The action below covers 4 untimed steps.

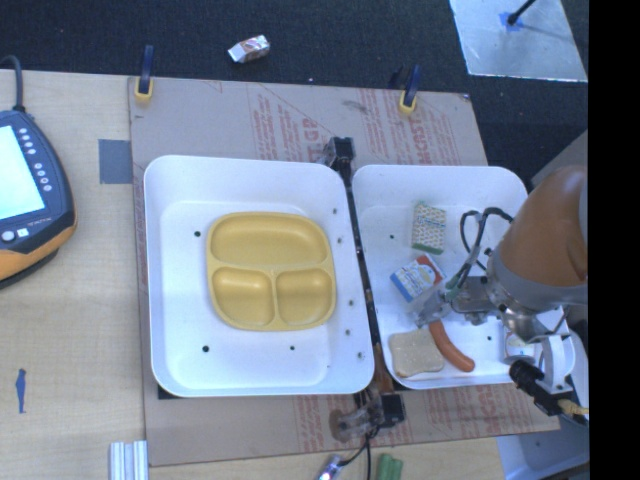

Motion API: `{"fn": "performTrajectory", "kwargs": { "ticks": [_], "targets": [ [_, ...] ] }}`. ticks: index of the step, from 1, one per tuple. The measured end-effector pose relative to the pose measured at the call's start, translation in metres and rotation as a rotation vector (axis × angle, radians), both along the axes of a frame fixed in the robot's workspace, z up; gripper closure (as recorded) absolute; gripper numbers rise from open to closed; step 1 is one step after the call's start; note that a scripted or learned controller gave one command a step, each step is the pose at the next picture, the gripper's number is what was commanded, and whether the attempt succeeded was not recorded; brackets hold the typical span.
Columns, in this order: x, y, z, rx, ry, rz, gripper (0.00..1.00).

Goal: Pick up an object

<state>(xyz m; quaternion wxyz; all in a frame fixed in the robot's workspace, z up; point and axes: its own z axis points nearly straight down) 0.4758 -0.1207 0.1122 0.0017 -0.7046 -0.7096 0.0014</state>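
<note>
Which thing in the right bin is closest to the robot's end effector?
The hot dog. The end effector sits right at its upper end, while the bread slice, blue carton and green packet lie farther off.

Hidden and cut-off parts

The arm [545, 238] covers the right bin's [390, 183] right wall; the hand [432, 308] is too blurred to read; the teach pendant [30, 203] runs off the left edge.

The flat brown cardboard sheet [300, 118] under the bins, up and left of the gripper [432, 308], has red printed words too faint to read.
</note>
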Motion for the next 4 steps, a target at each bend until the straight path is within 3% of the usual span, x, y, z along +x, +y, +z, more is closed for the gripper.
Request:
{"fn": "performTrajectory", "kwargs": {
  "ticks": [1, 3, 4],
  "targets": [
    [0.0, 0.009, -0.021, 0.0, 0.0, -0.001, 0.0],
    [0.0, 0.011, -0.021, -0.001, -0.002, -0.001, 0.0],
    [0.001, 0.01, -0.011, -0.002, -0.002, 0.004, 1.0]
  ]
}}
